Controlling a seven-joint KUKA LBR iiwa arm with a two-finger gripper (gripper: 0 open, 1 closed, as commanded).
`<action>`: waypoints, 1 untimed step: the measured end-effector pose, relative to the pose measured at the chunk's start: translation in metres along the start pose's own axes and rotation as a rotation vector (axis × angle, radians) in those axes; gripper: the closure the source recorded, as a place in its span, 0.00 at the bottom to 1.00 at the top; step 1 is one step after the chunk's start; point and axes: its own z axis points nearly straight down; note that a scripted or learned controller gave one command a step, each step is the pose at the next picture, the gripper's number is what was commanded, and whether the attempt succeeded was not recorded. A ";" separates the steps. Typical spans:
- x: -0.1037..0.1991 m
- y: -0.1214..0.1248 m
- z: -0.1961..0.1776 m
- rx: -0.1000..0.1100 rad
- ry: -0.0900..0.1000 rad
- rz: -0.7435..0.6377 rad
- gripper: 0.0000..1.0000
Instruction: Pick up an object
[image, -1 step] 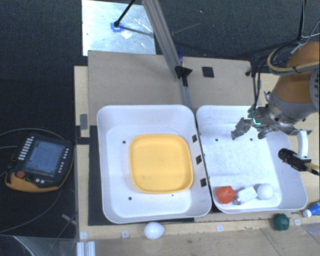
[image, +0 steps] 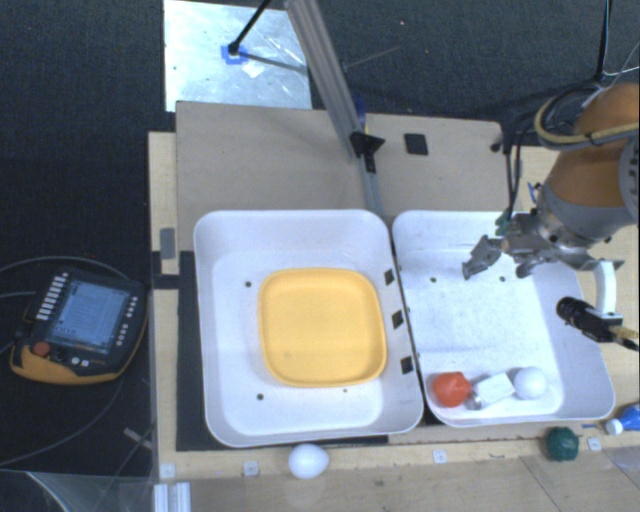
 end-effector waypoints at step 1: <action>-0.007 0.004 0.057 0.004 0.000 0.001 0.00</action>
